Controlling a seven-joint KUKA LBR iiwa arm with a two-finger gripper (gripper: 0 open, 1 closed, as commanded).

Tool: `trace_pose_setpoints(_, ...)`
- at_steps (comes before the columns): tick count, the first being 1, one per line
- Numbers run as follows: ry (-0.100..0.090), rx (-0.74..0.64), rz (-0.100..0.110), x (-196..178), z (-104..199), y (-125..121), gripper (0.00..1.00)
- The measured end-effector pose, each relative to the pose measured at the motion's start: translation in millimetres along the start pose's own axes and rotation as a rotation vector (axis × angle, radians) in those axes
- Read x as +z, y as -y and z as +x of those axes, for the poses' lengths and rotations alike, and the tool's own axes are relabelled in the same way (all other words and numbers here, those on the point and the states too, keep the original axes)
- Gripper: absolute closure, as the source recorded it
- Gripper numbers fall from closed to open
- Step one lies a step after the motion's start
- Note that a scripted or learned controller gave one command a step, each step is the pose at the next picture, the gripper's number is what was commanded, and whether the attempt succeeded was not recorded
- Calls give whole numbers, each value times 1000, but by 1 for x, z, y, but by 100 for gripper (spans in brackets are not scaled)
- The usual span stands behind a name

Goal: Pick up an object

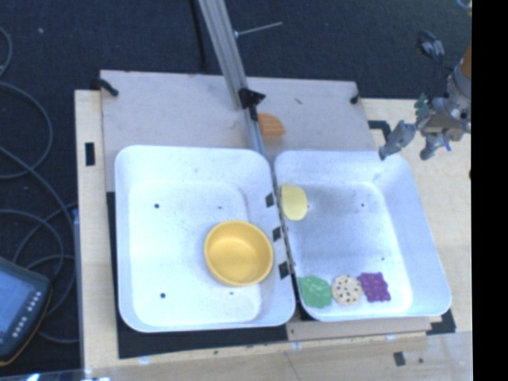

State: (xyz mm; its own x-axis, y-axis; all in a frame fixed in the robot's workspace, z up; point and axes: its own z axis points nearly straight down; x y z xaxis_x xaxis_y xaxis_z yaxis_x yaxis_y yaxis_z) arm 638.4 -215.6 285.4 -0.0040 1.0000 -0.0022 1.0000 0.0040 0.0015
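Observation:
My gripper [413, 144] hangs at the far right, above the back right corner of the right bin [413, 213]. Its fingers are spread open with nothing between them. In that bin a pale yellow round piece [294, 202] lies against the left wall. Along the bin's front edge sit a green piece [315, 290], a spotted cookie [346, 289] and a purple piece [374, 286] in a row. A yellow bowl [238, 252] stands upright in the left bin [151, 213], near its right side.
A slanted aluminium post [226, 46] rises from the divide between the bins at the back. A small orange object [271, 125] lies behind the bins beside the post. Cables and a tablet [16, 308] lie on the floor at left.

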Motion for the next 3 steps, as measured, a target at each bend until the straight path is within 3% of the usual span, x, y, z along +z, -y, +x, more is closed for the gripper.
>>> trace_pose_setpoints(1, 1, 0, 1, 0, 0, 0, 0)
trace_pose_setpoints(3, -1, 2, 7, 105, 6, 4, 0)
